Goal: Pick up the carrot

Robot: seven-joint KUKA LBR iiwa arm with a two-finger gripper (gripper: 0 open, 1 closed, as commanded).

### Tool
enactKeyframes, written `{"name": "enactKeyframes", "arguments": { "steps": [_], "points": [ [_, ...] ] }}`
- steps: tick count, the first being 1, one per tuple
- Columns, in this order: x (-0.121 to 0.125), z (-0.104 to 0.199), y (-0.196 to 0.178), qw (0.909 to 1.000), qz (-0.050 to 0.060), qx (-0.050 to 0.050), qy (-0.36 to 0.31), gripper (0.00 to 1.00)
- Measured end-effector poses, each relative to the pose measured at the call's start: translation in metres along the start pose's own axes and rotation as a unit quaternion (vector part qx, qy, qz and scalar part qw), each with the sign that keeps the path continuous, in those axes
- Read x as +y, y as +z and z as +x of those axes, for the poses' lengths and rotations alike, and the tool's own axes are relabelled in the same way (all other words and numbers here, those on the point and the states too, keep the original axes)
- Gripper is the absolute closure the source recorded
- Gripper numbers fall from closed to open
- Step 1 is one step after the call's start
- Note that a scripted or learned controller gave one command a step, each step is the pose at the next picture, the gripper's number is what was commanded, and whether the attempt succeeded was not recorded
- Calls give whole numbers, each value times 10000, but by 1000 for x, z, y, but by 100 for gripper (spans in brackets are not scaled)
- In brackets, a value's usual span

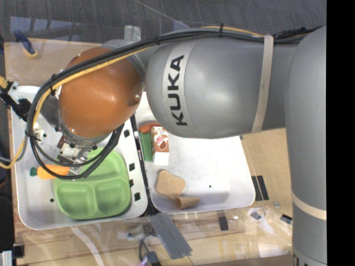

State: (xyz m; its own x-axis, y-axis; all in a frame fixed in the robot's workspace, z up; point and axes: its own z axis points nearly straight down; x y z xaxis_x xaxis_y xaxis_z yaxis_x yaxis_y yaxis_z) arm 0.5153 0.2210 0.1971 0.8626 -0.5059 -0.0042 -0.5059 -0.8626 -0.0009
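Below the end effector (72, 151), whose grip state I cannot tell, the carrot (52, 172) lies in the left bin (25, 204) beside a green tray (94, 193); rightward, the right bin (222, 170) holds a carton (160, 144) and bread (169, 184).

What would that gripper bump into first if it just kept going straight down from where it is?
Probably the carrot: the gripper points down into the left bin almost over it, beside the green tray. Depth is hard to judge from this slanted view, so it could land on the bin floor instead.

Orange carrot (54, 172) with green top, flat in the left bin beside the green tray.
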Motion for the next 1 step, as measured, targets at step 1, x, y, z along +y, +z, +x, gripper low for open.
{"name": "enactKeyframes", "arguments": {
  "steps": [1],
  "points": [
    [4, -3, -4, 9861, 8, 10, -1659, 100]
  ]
}}
